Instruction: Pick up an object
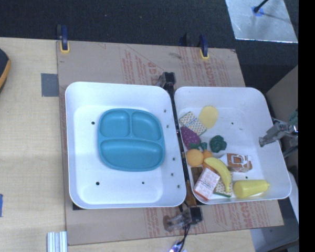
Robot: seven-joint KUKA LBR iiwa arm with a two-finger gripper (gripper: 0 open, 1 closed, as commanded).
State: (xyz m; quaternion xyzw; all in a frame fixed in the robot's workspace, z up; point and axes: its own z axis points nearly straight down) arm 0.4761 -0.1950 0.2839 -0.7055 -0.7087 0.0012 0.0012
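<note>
We are noting gripper (277, 133) hanging at right bin (252, 96) rim, fingers cut off at frame edge: spread, we cannot tell. Candidate objects are crowding bin's left half, likely piled by slope: banana (220, 171), yellow bottle (249, 188), broccoli (217, 143), carton (206, 183) (label unreadable). Blue tray (130, 139) is sitting alone in left bin (79, 188).

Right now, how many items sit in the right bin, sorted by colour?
Yellow: 3 (lemon, banana, bottle-like piece)
Orange: 1 (orange fruit)
Purple: 1 (grapes)
Green: 1 (broccoli)
Printed packets: 3 ()
Total: 9
</note>
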